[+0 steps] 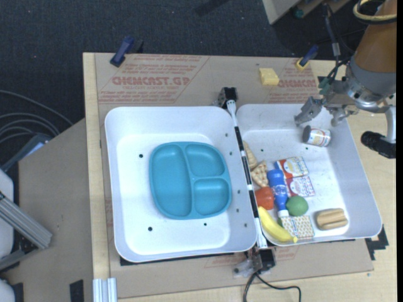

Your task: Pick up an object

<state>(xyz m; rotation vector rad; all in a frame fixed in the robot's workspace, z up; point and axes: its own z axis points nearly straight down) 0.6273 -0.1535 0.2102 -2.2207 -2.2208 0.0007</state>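
My gripper (323,114) hovers over the far part of the right bin (352,168), its two grey fingers spread open with nothing between them. Just below and in front of it a small silver can (317,136) lies on its side on the bin floor, apart from the fingers. Nearer the front of the same bin lie a blue bottle (278,182), a red tomato (265,197), a green lime (297,205), a banana (275,226), a bread roll (331,218) and two small cartons (296,168).
A blue divided plate (189,180) lies in the left bin (126,137). A yellow block (269,76) sits on the cardboard behind the bins. Blue clamps (126,50) hold the board's far edge. The ridge between the bins (242,162) runs front to back.
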